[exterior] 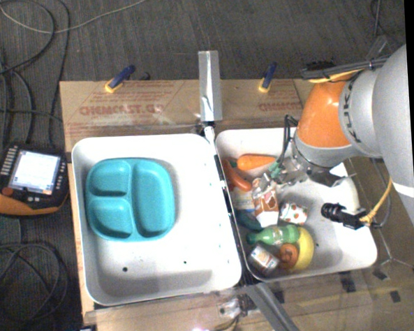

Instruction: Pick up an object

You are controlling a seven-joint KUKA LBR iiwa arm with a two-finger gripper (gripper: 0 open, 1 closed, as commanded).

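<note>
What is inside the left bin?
A turquoise plate with three compartments lies in the left bin, nearer its far end. The plate covers the bin floor beneath it, so nothing there can be seen.

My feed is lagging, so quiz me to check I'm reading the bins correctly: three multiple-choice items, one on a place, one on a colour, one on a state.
1. Where does the divided tray lie?
A. in the left bin
B. in the right bin
C. on the cardboard behind the bins

2. What colour is that tray?
A. orange
B. turquoise
C. yellow

3. How do the toy food items lie in the right bin?
A. spread evenly over the floor
B. stacked in the far right corner
C. crowded along its left side

Answers:
1 A: the tray rests on the floor of the left bin.
2 B: its whole surface is turquoise.
3 C: the carrot, carton and banana bunch by the left wall.
</note>
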